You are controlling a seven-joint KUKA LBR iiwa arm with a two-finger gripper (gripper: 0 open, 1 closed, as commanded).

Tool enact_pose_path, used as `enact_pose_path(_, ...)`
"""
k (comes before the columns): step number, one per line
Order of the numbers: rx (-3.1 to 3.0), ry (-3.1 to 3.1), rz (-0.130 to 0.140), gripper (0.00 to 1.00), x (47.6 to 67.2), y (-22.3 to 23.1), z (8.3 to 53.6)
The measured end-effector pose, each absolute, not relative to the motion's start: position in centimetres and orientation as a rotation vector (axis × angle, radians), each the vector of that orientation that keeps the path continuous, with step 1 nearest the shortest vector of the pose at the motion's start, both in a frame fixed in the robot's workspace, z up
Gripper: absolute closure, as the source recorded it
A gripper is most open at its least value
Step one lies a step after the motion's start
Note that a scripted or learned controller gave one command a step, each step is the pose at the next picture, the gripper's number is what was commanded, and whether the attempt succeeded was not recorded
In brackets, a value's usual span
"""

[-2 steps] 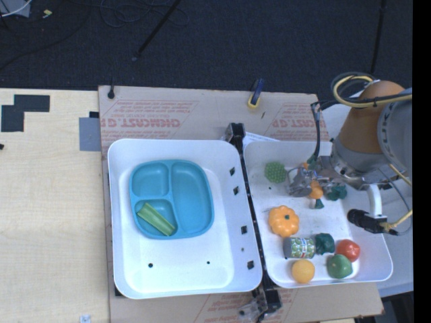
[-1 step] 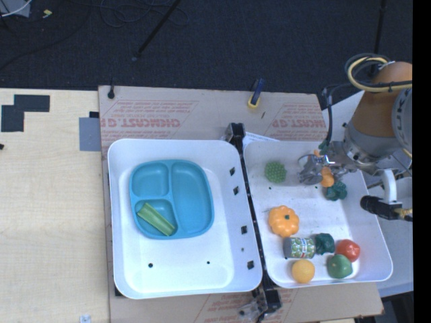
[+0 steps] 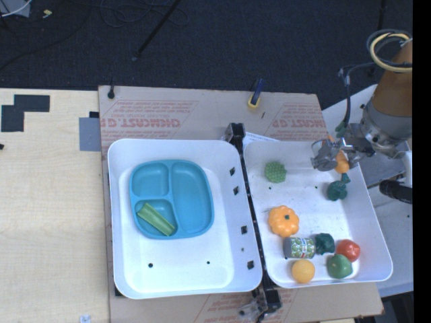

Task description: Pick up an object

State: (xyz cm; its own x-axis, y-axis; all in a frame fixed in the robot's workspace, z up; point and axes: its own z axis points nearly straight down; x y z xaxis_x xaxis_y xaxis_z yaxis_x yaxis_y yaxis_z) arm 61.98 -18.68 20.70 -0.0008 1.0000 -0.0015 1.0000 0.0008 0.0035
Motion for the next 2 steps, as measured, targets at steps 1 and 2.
enact_pose_path(1,2.219,2.224,0.0,1.0,62.0,-18.9,22.9)
enact_pose_path(2,2.222,2.227,-0.003,1.0,60.7,-13.6,22.9)
